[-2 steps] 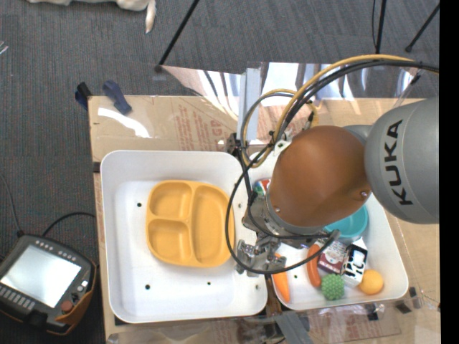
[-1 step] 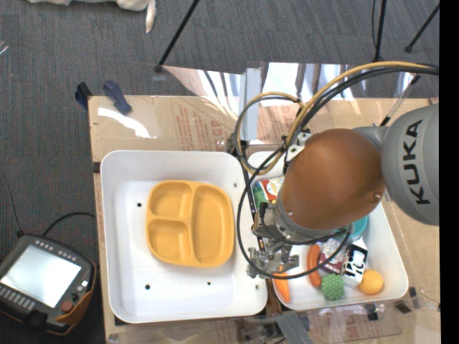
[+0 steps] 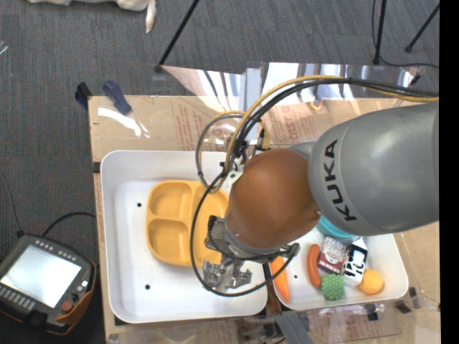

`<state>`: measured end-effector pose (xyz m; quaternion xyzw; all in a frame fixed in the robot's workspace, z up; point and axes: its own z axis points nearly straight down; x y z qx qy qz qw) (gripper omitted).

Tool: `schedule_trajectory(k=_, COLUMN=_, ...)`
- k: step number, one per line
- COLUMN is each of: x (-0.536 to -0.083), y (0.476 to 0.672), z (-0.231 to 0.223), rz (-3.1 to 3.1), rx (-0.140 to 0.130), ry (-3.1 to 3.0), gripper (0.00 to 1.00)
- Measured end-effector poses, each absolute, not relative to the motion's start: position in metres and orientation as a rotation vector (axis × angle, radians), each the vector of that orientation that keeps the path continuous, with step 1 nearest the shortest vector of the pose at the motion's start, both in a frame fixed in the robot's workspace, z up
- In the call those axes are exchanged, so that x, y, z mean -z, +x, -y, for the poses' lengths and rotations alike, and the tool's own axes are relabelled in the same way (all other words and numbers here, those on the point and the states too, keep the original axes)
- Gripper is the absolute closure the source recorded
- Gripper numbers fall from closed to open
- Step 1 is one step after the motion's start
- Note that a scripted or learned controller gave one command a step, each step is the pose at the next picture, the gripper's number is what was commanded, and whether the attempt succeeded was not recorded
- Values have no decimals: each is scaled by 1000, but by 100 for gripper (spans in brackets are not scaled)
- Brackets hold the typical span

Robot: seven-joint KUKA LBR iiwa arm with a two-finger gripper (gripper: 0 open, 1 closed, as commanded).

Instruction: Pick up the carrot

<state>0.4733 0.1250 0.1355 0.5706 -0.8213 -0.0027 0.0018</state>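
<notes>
**Arm parked over the left bin**

Gripper hangs low over the left bin, beside the yellow tray. Can't tell how the jaws stand. Carrot lies just right, at the right bin's left edge.

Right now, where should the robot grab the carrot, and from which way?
Probably near the lower, pointed half of the carrot, coming straight down from above. It lies flat and slanted at the left edge of the right bin, and its upper end is hidden under the arm, so only the lower part is free. The pincer hangs just to its left.
</notes>
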Motion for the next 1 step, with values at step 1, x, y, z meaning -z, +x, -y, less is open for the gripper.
schedule_trajectory(k=1, x=-124, y=530, z=-189, rz=2590, rx=6, ry=1778, gripper=100)
